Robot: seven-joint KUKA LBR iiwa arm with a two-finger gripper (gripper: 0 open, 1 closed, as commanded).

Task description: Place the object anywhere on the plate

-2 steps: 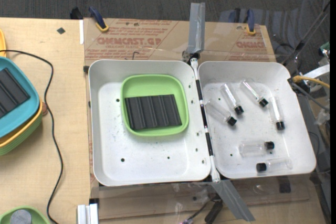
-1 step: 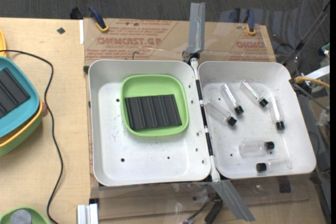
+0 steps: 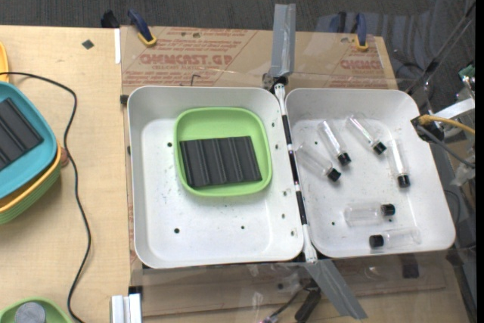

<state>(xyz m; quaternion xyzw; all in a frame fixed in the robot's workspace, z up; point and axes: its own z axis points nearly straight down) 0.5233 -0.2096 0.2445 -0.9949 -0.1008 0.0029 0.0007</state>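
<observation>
Two white bins sit side by side: the left bin (image 3: 151,185) holds one green plate (image 3: 223,151) bearing one dark ribbed pad (image 3: 219,161), while the right bin (image 3: 431,185) holds what look like six clear tubes (image 3: 333,144) with black caps, lying apart from the plate.

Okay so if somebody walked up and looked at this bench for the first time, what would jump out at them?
Probably the green plate in the left bin, with a dark ribbed mat lying on it. Next, the clear tubes with black caps scattered across the right bin; there appear to be six.
</observation>
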